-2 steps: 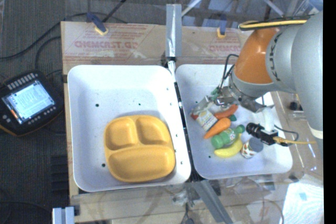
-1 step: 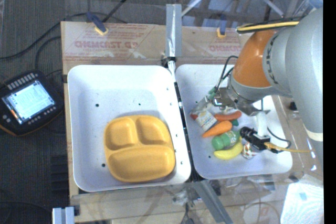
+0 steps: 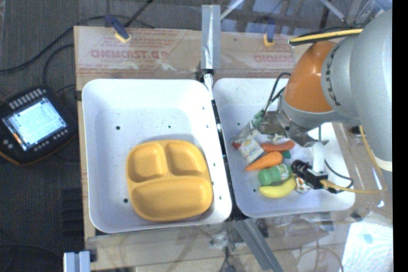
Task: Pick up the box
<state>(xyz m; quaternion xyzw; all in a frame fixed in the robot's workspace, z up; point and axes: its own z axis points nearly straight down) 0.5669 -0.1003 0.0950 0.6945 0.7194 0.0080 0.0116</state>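
grey arm (image 3: 357, 73) over right bin (image 3: 242, 95); fingers' (image 3: 275, 125) state unclear, above box (image 3: 250, 148).

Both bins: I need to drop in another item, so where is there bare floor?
Left bin: bare all along the far strip and the left side, bordering the yellow tray. Right bin: bare only at its far left corner. Its near half is crowded with carrot, banana, small box and the gripper.
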